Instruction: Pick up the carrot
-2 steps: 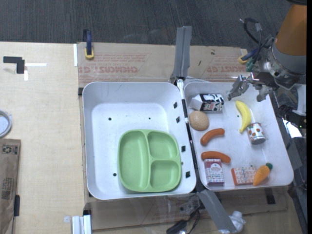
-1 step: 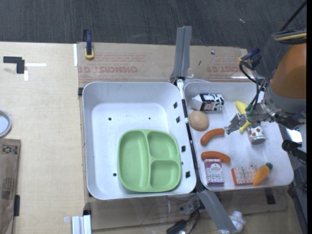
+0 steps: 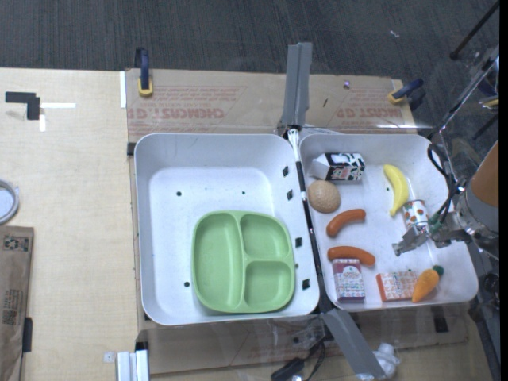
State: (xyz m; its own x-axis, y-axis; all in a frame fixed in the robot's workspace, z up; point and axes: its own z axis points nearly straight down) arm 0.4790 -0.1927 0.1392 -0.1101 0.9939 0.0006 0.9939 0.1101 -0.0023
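The carrot, orange with a green top, lies tilted in the front right corner of the right bin, close to its front wall. My gripper reaches in from the right edge and hangs low over the bin floor, a short way up and left of the carrot and apart from it. A small white can with red spots stands just behind the gripper. Nothing is seen held in the gripper.
The right bin also holds an orange box touching the carrot's left side, a red box, two sausages, a brown ball, a milk carton and a banana. A green divided plate lies in the left bin.
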